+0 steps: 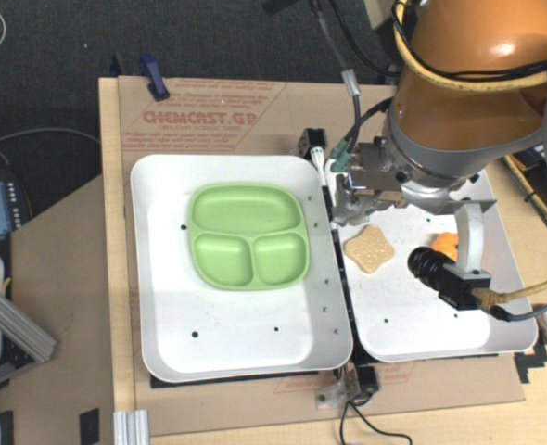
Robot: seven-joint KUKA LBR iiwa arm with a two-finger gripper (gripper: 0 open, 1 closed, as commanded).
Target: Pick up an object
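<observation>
A tan, toast-shaped piece (369, 248) lies flat in the right bin (413, 336), close to its left wall. An orange object (447, 244) sits to the right of it, partly hidden behind a black part of the arm. My gripper (346, 202) hangs over the upper left corner of the right bin, just above and left of the tan piece, under the big orange-banded wrist (477, 35). Nothing shows held in it.
The left bin (162, 286) holds a green divided plate (248, 235) with three compartments. A black cylinder with a yellow cable (450, 281) juts over the right bin. The divider between the bins (338, 276) runs just left of the tan piece. Cardboard lies under both bins.
</observation>
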